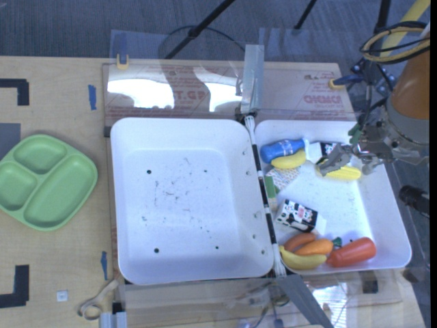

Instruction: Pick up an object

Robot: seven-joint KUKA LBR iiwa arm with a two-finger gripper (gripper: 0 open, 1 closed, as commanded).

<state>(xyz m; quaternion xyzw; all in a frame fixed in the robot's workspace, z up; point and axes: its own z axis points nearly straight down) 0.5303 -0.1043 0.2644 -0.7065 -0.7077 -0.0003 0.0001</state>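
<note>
My gripper (351, 161) hangs low over the back of the right bin (382, 217), its fingers spread apart. A small yellow banana-shaped piece (343, 173) lies just under it, between the fingertips, resting on the bin floor. Along the back wall lie a blue bottle (283, 147) and a second yellow banana (289, 160). A black-and-white box (298, 214) sits mid-bin. At the front edge an orange carrot (311, 245), a yellow banana (299, 260) and a red pepper (352, 250) are bunched together.
The left bin (130, 142) adjoins the right one along a raised divider (263, 190). A green divided plate (44, 181) lies on the wooden bench at far left. A clear panel stands behind both bins. Cables hang near the arm at upper right.
</note>
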